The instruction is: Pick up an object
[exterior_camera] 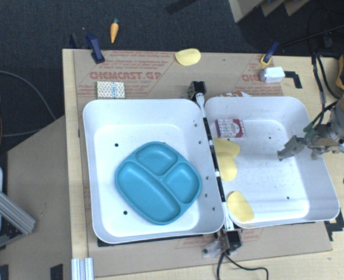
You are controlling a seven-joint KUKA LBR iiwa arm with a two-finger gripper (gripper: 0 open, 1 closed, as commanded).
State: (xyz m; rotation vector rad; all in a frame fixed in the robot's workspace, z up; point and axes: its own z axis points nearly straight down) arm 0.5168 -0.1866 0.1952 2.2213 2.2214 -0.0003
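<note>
**Gripper over the right bin, nothing between its fingers**

While the bench (131,77) fills most of the frame as a pale board with red lettering across its upper part, two shallow white bins sit side by side on it. The left bin (102,127) takes the centre-left of the frame, and the right bin (288,185) takes the centre-right, their inner walls meeting along a dark seam.

Inside the left bin lies a blue divided plate (157,182), tilted diagonally, with three compartments showing.

At the right edge of the frame the arm (342,134) reaches in, and its gripper (293,147) hangs over the right half of the right bin. The fingers look slightly parted, with no object between them.

Along the left wall of the right bin, yellow pieces lie in a column: two touching ones (225,156) at mid height and a separate yellow piece (240,207) at the lower left corner. Just above them, toward the upper left of that bin, rests a small red and white packet (229,128). All of these are well apart from the gripper.

On the board above the bins sit a yellow disc (188,56) at top centre, a patterned square packet (111,89) at upper left, and a small white block (273,74) at upper right. Beyond the board's upper left edge, on the dark floor, lies a tiny orange carrot-shaped toy (114,31).
</note>
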